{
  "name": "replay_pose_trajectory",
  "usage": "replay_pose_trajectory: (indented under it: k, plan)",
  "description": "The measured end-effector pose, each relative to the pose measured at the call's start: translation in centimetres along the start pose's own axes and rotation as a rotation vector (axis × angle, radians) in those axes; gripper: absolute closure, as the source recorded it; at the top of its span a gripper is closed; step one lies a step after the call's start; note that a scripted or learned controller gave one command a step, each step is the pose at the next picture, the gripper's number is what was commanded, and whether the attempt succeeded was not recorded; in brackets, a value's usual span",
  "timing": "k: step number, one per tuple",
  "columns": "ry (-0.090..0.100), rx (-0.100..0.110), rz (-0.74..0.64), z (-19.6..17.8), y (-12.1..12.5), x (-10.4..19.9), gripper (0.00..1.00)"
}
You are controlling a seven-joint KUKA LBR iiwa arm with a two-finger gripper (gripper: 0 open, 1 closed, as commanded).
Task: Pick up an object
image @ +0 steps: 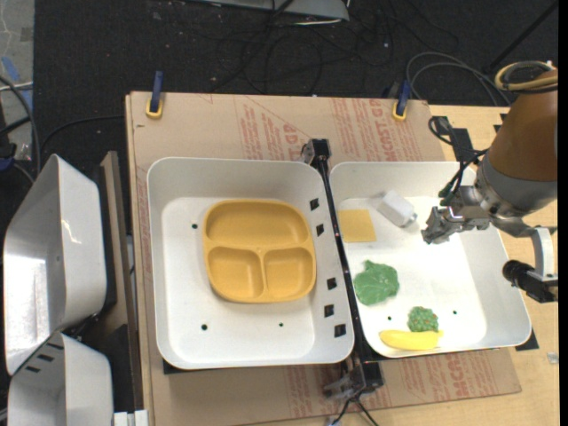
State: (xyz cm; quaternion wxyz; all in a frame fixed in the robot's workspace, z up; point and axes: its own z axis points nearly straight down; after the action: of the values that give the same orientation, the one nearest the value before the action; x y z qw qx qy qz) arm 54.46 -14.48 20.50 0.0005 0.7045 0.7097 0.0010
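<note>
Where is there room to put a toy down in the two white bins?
Left white bin: bare floor rings the yellow three-section plate, widest along the near edge. Right white bin: bare between the big green leafy piece and right wall. Crowded by the yellow banana and small green clump.

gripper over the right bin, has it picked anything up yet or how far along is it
Done: nothing lifted; the white block, yellow square, green pieces and banana all lie in the right bin. In hand: the gripper hangs beside the white block. Left: grasp and lift.
</note>
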Motion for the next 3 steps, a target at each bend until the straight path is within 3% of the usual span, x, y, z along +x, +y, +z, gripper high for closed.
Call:
replay_pose_trajectory:
  k: [1, 3]
  plan:
    - [0.000, 0.001, -0.001, 0.4, 1.4, 5.3, 1.00]
    - [0.001, -0.002, -0.001, -1.8, 6.9, 16.4, 1.00]
